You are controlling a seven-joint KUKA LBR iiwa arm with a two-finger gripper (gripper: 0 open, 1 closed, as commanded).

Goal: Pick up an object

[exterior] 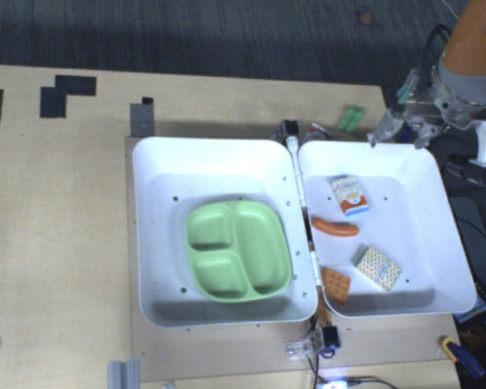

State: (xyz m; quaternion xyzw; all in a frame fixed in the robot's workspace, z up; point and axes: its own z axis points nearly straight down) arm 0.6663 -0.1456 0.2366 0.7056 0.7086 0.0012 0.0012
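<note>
Arm enters from the upper right, its orange band above the wrist, with the tool poised over the far rim of the right bin; its two fingers appear spread and hold nothing, though the view is coarse. Right bin contents: small carton with red, white and blue print, lettering illegible; sausage; patterned box; waffle in the near-left corner. Left bin carries a green divided plate.
</note>
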